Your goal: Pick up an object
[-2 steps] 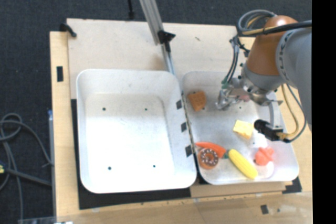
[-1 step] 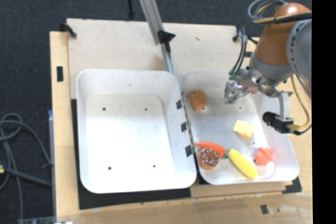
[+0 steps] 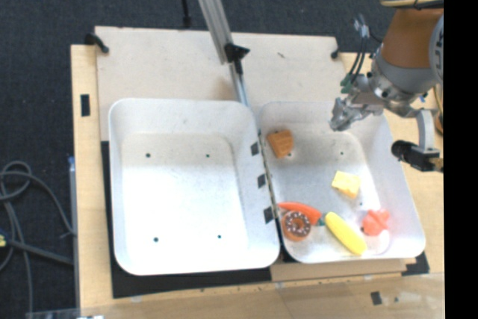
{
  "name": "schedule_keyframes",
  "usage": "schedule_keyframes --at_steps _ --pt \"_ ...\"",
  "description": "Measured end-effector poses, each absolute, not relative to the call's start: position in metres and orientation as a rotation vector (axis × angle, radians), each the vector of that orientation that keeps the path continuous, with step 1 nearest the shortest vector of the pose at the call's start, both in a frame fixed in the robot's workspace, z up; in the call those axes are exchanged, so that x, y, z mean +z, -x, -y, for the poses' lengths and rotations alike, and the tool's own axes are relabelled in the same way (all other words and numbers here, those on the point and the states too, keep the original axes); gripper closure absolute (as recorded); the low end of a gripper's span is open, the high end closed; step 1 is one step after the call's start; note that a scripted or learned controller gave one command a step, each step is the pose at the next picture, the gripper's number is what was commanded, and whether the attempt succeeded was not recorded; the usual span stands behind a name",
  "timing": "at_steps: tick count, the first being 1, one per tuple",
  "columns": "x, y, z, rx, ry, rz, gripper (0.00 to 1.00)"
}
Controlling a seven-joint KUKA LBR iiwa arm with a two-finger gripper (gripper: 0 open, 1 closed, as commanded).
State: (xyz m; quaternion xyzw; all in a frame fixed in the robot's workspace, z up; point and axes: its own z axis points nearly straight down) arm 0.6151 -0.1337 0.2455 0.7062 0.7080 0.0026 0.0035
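In my right-hand bin (image 3: pixel 396 183) lie several things. A brown chunk (image 3: pixel 281 143) sits toward 11 o'clock of the bin floor, squat, with no clear long axis. A pale yellow wedge (image 3: pixel 346 184) rests near the middle, toward 3 o'clock. Along the 6 o'clock edge are a yellow banana-like piece (image 3: pixel 345 232), its long axis running from 10 to 4 o'clock, a chocolate doughnut (image 3: pixel 296 224) with an orange strip (image 3: pixel 300 210) touching its top, and a red-orange lump (image 3: pixel 376 221) toward 4 o'clock. My pincer (image 3: pixel 343 118) hovers over the bin's 1 o'clock corner, well apart from all of them. Whether its tips are apart or together I cannot tell. The left bin (image 3: pixel 187 183) sits beside it on the desk (image 3: pixel 160 63).
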Motion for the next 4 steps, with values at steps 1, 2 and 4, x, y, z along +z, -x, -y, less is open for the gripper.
schedule_keyframes --at_steps 1,2,4 --pt "0.249 -0.616 0.134 0.002 -2.215 -2.225 1.00" --pt "0.239 -0.602 0.087 -0.001 -2.216 -2.226 1.00" --pt "0.224 -0.566 -0.011 0.000 -2.215 -2.228 1.00"
